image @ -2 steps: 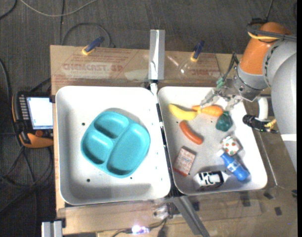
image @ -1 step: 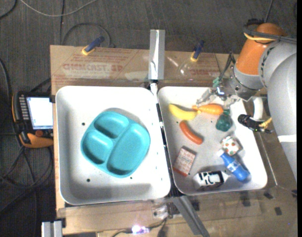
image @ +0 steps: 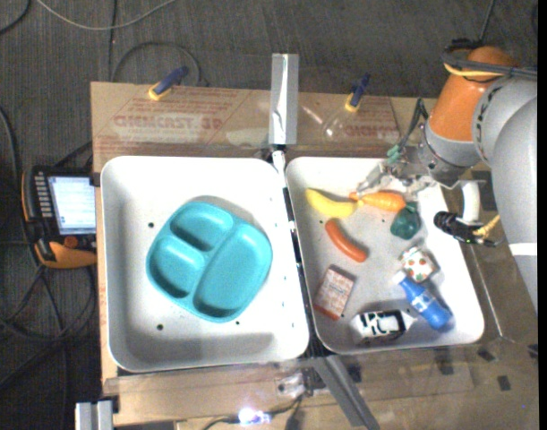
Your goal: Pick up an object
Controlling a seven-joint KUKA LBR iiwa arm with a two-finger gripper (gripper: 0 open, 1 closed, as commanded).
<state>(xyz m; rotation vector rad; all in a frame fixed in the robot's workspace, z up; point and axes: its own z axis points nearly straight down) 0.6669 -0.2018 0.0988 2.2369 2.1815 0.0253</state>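
Observation:
The right bin (image: 474,330) holds several small objects. An orange carrot (image: 383,201) lies at the back, touching a yellow banana (image: 329,203). My gripper (image: 391,180) hovers just above the carrot at the bin's back right, open, its fingers splayed to either side with nothing between them. An orange-red sausage (image: 346,241) lies in front of the banana. A dark green piece (image: 405,224) sits right of the carrot. Nearer the front lie a spotted white cube (image: 418,262), a blue bottle (image: 426,304), a brown packet (image: 335,291) and a black-and-white item (image: 380,322).
The left bin (image: 121,330) holds a teal divided plate (image: 210,259). A grey upright post (image: 283,106) stands behind the wall between the bins. A handheld pendant (image: 60,213) lies left of the bench. The arm's grey link (image: 515,168) covers the right bin's far right edge.

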